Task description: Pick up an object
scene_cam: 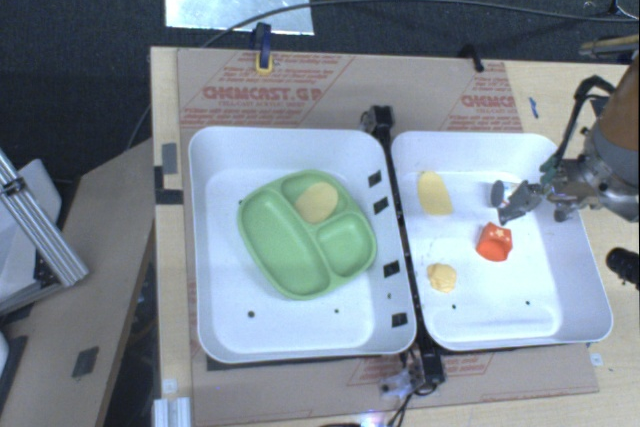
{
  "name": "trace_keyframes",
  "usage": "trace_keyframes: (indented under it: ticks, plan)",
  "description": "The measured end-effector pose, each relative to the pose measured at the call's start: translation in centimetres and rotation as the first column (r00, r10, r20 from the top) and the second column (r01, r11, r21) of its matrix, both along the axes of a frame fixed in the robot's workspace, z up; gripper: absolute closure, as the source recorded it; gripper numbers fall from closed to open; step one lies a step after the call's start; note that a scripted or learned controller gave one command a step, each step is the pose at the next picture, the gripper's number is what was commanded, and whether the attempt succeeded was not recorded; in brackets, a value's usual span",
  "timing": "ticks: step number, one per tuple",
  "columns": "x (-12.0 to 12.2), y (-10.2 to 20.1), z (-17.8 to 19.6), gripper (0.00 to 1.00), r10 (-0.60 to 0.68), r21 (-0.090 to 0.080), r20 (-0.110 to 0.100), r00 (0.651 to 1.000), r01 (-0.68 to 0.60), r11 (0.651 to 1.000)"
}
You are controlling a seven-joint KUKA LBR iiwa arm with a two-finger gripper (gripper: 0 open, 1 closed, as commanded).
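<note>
The gripper [510, 202] hovered just above the red object [494, 242] in the right bin [580, 315] — fingers apart, nothing held — apparently lined up over it for a grasp.

A pale yellow block [434, 193] is lying at the upper left of the right bin [575, 310], and a small round yellow piece [442, 276] is sitting below it. A red-orange object [494, 242] is resting between them toward the right. Another yellow piece [317, 203] is lying in the upper compartment of the green tray [275, 260] in the left bin [225, 325].

arm: reaching in from right | hand [512, 200]: low, fingers apart
</note>
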State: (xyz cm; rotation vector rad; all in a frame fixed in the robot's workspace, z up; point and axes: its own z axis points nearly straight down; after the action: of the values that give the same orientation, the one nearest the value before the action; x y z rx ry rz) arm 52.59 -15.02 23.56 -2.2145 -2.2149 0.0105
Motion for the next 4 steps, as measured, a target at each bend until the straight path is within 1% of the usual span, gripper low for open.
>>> trace_keyframes:
  ticks: [1,2,3,4]
  plan:
    - [0.2,0.0,0.7,0.00,0.003,-0.003,0.013,1.000,-0.003,1.000]
    - [0.3,-1.0,-4.4,0.00,0.000,-0.002,0.009,1.000,0.000,1.000]
    - [0.8,-1.3,-8.7,0.00,0.001,-0.001,0.010,1.000,-0.001,1.000]
    - [0.2,-1.9,-13.3,0.00,0.001,-0.001,0.009,1.000,-0.001,1.000]
